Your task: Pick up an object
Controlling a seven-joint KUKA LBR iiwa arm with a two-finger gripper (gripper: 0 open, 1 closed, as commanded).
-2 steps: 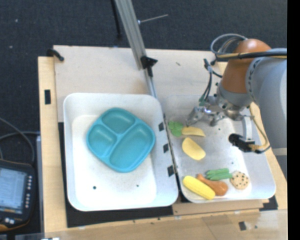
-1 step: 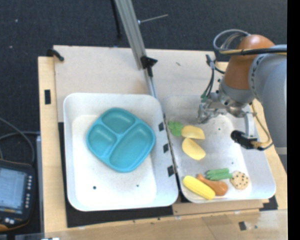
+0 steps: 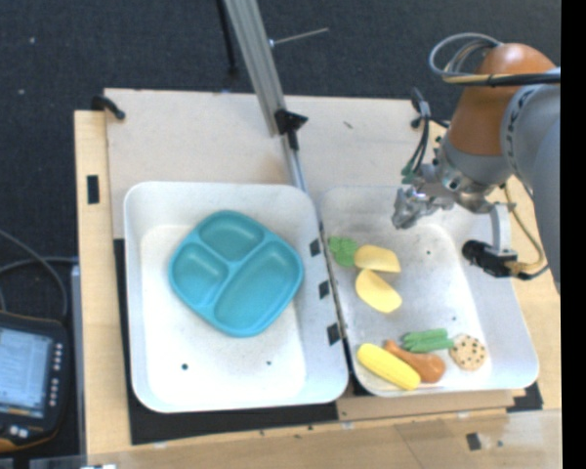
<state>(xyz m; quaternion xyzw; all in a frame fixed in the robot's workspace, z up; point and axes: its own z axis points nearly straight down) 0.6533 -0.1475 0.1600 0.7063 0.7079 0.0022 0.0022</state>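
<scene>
My gripper [image 3: 406,213] hangs over the back of the right bin [image 3: 488,306], above bare floor, with nothing seen between its fingers. In front of it and to the left lie a green piece [image 3: 343,251] and two pale yellow pieces [image 3: 377,258] [image 3: 378,290]. Along the bin's front edge sit a yellow banana-like piece [image 3: 388,365], an orange carrot [image 3: 420,362] with a green top [image 3: 426,339], and a speckled cookie [image 3: 467,351].
The left bin [image 3: 156,360] holds a teal divided plate [image 3: 236,272]. A slanted metal rail [image 3: 259,57] crosses the bench behind the bins. A screen unit [image 3: 15,369] sits off the bench at the lower left.
</scene>
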